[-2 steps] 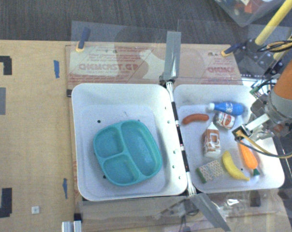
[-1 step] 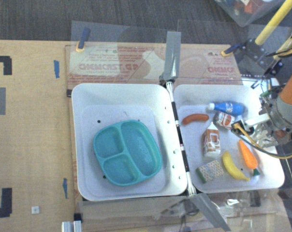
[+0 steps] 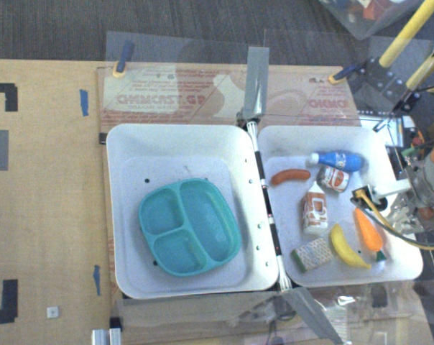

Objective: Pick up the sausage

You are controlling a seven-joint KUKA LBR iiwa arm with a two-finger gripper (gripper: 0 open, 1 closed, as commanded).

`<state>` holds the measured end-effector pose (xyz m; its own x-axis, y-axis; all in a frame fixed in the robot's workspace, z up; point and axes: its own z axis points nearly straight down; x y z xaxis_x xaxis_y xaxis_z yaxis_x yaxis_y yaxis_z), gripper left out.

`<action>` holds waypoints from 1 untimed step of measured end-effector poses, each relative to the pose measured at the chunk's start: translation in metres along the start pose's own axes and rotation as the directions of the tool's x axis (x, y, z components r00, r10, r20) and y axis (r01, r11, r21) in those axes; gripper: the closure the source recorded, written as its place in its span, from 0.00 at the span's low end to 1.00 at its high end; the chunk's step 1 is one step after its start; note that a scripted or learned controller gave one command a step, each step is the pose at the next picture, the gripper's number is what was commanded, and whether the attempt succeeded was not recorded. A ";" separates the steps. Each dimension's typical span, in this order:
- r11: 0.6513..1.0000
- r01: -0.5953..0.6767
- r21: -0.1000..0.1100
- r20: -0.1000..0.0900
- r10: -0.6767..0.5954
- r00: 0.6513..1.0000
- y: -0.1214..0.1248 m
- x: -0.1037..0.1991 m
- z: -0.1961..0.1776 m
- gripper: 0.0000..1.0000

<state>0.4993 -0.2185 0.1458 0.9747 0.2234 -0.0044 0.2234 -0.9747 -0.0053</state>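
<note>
Sausage [image 3: 290, 176]: small, reddish-brown, slightly curved, lying flat in right bin [image 3: 396, 264], upper left area, near bin divider, untouched. Pincer [image 3: 418, 203] at bin's right edge; state cannot be determined.

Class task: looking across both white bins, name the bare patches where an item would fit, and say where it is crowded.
Free: left white bin floor behind the teal divided plate; right white bin back-left corner behind the red-brown sausage. Crowded: right bin's front right, around the yellow banana and orange carrot.

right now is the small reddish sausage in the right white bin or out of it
In: the reddish sausage lies flat on the right white bin floor near its left wall.
</note>
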 end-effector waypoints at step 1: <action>1.000 -0.020 -0.001 0.000 0.020 1.000 0.002 -0.006 0.011 1.00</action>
<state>0.4937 -0.2215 0.1352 0.9791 0.2036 -0.0041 0.2035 -0.9791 -0.0047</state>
